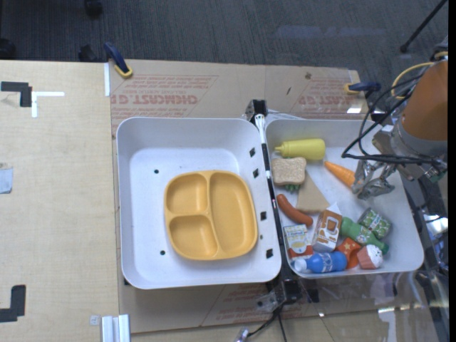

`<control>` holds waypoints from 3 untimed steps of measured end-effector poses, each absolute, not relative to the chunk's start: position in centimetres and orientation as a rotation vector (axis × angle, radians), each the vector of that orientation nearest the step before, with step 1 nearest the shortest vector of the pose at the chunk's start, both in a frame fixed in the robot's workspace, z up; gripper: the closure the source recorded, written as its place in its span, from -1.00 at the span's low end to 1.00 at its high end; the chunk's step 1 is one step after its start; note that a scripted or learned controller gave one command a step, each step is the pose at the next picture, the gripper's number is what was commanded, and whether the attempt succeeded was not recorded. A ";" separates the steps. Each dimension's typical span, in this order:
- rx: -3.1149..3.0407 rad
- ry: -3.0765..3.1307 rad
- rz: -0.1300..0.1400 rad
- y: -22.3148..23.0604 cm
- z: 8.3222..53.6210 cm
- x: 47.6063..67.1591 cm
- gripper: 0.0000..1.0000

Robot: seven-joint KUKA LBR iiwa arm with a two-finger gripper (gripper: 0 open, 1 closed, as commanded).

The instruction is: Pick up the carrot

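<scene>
The carrot (340, 172) is a small orange cone lying aslant in the upper middle of the right bin (410, 258), just right of the bread slice. My gripper (372, 185) hangs right beside the carrot's thick right end, low over the bin floor. Its metal fingers (362, 186) stand apart and open, with nothing between them. The carrot lies outside the fingers, to their left.
The right bin also holds a yellow mustard bottle (302, 148), a bread slice (288, 171), a sausage (294, 209), a juice carton (328, 230), a blue bottle (320, 263) and green packets (375, 224). A yellow divided plate (211, 214) sits in the left bin (135, 191).
</scene>
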State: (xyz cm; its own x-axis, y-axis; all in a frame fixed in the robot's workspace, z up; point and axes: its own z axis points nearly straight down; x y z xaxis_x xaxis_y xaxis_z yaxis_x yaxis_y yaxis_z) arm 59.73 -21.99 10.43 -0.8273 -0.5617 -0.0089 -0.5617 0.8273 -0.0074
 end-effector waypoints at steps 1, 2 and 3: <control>-0.920 2.993 -0.006 -22.0 10.4 59.7 -1.00; -0.920 2.987 -0.011 -21.9 11.5 60.0 1.00; -1.791 2.575 0.000 -20.5 9.3 56.1 1.00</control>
